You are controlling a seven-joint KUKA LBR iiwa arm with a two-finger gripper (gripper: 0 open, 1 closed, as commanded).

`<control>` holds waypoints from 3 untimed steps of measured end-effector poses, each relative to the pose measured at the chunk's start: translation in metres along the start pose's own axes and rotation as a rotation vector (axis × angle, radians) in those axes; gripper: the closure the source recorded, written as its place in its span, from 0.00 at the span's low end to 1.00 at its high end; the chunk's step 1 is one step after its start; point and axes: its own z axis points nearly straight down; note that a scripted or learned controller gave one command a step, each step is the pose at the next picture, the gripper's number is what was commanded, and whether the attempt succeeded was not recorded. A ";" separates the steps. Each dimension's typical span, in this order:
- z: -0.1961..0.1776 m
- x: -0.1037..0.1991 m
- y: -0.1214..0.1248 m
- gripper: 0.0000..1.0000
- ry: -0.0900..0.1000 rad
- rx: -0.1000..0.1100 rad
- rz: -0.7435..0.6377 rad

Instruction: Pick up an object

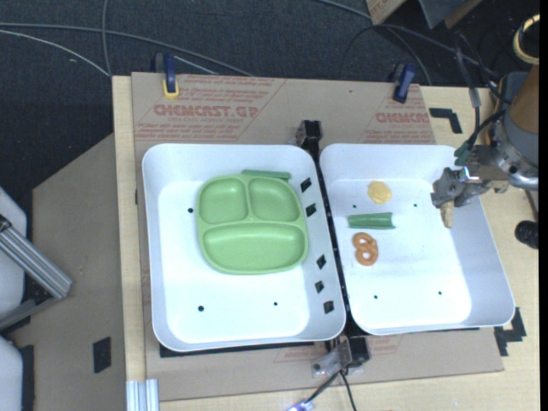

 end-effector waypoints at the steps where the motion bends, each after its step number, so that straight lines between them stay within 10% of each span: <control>1: -0.001 0.054 0.023 1.00 0.003 0.003 -0.005; 3: 0.004 0.151 0.054 1.00 0.003 0.004 -0.004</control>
